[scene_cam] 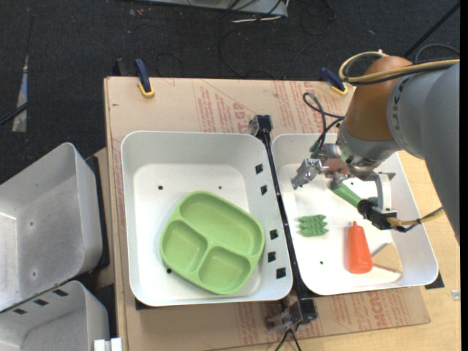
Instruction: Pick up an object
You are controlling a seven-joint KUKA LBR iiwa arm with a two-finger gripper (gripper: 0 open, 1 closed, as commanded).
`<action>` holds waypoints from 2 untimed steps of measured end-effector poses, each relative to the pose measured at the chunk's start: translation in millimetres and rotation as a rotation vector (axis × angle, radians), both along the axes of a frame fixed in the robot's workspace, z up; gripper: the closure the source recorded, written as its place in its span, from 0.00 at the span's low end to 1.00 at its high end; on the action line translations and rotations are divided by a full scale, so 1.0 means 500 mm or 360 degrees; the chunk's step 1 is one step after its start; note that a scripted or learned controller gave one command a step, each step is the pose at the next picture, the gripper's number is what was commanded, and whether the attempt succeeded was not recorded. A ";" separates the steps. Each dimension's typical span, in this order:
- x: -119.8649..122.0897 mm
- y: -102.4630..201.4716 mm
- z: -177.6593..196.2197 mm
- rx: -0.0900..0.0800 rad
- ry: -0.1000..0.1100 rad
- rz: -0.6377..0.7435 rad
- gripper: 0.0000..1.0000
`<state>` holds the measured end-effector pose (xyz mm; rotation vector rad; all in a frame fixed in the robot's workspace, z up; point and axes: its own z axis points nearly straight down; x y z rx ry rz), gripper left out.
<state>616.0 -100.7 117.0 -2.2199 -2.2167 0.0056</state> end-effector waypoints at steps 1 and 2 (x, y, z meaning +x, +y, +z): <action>-0.001 0.001 -0.053 -0.0001 -0.0004 0.0000 0.00; 0.002 0.001 -0.028 -0.0002 -0.0012 -0.0001 1.00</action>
